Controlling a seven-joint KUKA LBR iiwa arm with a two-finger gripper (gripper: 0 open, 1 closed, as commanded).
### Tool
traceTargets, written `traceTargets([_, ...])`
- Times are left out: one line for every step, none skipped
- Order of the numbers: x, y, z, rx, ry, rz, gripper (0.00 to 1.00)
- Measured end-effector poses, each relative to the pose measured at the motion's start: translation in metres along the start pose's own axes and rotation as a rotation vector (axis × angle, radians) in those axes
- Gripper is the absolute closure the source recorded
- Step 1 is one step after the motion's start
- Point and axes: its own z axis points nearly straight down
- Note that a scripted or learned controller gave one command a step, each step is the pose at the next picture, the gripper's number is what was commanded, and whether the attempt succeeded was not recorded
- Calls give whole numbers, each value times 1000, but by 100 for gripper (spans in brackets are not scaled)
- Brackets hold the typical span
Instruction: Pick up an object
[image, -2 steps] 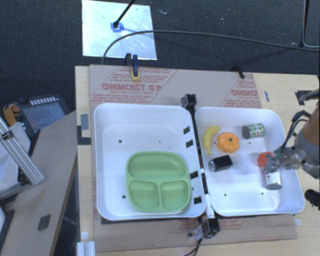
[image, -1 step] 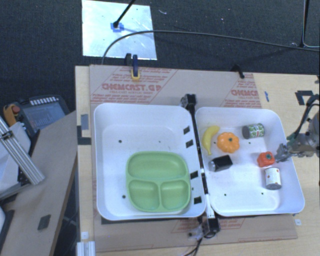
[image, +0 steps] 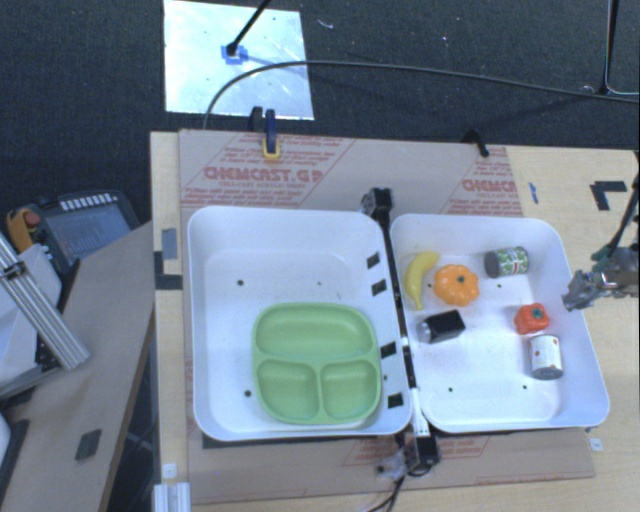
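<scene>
Objects sit loose in the right bin (image: 590, 400); gripper (image: 583, 292) hovers at its right rim, finger state unclear.

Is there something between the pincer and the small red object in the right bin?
Nothing visible stands between them. The pincer is at the right bin's right rim, and the small red object lies just inside, with bare white floor between. The white can sits below that path.

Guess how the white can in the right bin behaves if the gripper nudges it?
The white can looks cylindrical and seems to lie on its side, so it would probably roll. Its smooth wall may slip between fingers. The red-orange toy sits close above it and might get bumped.
</scene>
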Motion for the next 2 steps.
traceTargets([0, 2, -27, 1, 0, 0, 100])
traceTargets([46, 27, -24, 2, 3, -5, 100])
